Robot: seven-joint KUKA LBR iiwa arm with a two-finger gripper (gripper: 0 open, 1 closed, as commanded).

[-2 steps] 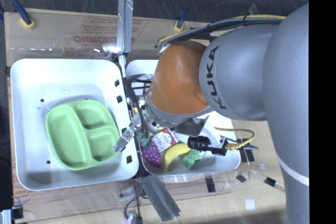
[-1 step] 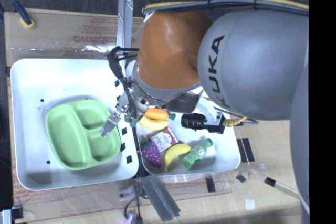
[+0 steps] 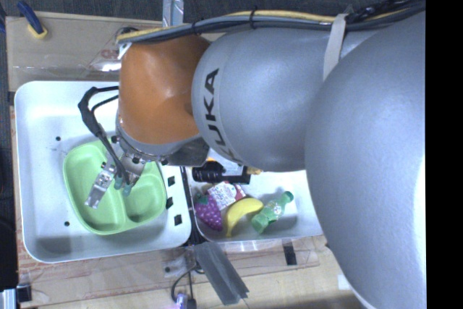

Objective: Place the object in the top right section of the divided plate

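Observation:
The green divided plate (image 3: 145, 202) lies in the left white bin (image 3: 43, 155), with a ridge splitting its sections. My gripper (image 3: 110, 184) hangs low over the plate's middle, below the orange band of the arm. Its two fingers stand apart: a silver finger (image 3: 98, 189) on the left and a teal-tipped one (image 3: 124, 181) on the right. I see nothing between them. The arm's bulk hides the plate's upper right part. Purple grapes (image 3: 207, 213), a yellow banana (image 3: 241, 212), a green bottle (image 3: 272, 210) and a red and white packet (image 3: 225, 193) lie in the right bin (image 3: 304, 228).
The grey arm covers most of the right bin and the wall between the two bins. A black piece with orange tips (image 3: 217, 172) sits at the arm's lower edge. A blue and yellow tool (image 3: 30, 18) lies on the bench at the far left.

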